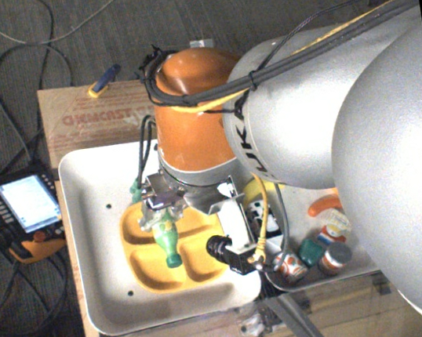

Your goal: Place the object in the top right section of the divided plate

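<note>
A yellow divided plate (pixel 149 270) lies in the left white bin (pixel 96 245). My gripper (pixel 160 221) hangs over the plate's upper middle, under the orange wrist band (pixel 192 127). A green bottle-shaped object (pixel 169 246) sticks out from between the fingers, and the gripper is shut on its upper end. The bottle's lower end points down over the plate's centre divider. The arm hides the plate's upper right part.
The right bin (pixel 308 279) holds an orange carrot-like piece (pixel 324 204), two cans (pixel 292 267) (pixel 336 256), a teal item (pixel 311 249) and a yellow item (pixel 254 190). A black wrist attachment (pixel 228 252) overhangs the plate's right edge. A teach pendant (pixel 22 205) lies left of the bench.
</note>
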Robot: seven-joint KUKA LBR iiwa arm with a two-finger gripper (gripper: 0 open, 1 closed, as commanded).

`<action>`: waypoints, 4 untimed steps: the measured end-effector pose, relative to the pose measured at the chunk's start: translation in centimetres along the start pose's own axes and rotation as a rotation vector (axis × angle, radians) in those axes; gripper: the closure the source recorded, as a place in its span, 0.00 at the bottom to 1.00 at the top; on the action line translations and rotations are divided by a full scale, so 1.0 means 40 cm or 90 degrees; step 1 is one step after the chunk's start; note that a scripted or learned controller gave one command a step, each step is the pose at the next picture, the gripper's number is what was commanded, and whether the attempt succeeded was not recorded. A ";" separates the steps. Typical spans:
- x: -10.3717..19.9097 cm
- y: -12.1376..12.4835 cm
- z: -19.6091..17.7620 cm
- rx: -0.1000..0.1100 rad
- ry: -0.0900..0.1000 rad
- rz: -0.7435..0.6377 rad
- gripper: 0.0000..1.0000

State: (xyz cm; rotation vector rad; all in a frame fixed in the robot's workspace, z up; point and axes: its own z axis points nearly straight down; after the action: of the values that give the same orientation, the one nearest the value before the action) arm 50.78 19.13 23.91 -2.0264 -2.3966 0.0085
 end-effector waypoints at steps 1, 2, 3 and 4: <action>0.021 0.022 0.093 0.000 0.000 0.102 1.00; 0.020 0.022 0.092 0.000 0.000 0.102 0.00; 0.065 -0.043 0.329 -0.009 0.006 0.254 0.00; 0.104 -0.043 0.310 -0.007 0.019 0.243 1.00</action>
State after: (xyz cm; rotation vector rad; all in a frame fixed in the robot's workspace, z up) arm 48.30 22.94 11.52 -2.4321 -1.9603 -0.0350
